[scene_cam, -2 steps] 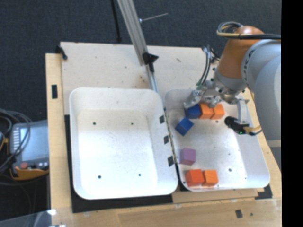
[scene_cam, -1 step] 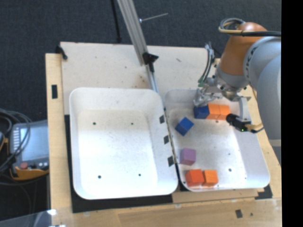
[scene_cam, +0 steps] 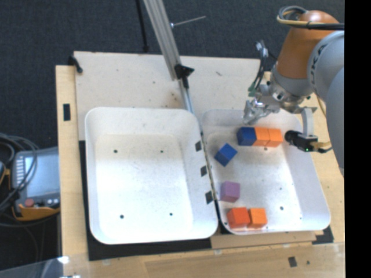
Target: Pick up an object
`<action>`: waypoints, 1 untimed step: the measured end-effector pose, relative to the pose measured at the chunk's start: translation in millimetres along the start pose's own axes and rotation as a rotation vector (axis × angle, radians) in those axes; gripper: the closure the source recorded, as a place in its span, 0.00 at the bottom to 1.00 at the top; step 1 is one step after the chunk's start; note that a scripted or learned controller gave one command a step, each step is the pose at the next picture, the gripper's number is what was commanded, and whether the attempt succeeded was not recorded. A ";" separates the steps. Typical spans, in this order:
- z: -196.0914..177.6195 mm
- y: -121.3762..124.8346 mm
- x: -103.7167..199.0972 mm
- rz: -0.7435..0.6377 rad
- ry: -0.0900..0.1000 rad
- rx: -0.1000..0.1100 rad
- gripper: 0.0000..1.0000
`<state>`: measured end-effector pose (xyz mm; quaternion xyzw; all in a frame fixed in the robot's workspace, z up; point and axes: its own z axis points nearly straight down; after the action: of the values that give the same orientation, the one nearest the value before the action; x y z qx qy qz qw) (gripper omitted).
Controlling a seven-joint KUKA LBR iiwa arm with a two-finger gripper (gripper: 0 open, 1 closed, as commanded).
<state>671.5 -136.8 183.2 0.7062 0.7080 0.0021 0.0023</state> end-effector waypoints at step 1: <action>-52.0 3.4 8.9 -0.002 0.000 -0.002 1.00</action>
<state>674.6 -127.8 235.2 0.7054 0.7088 0.0026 0.0031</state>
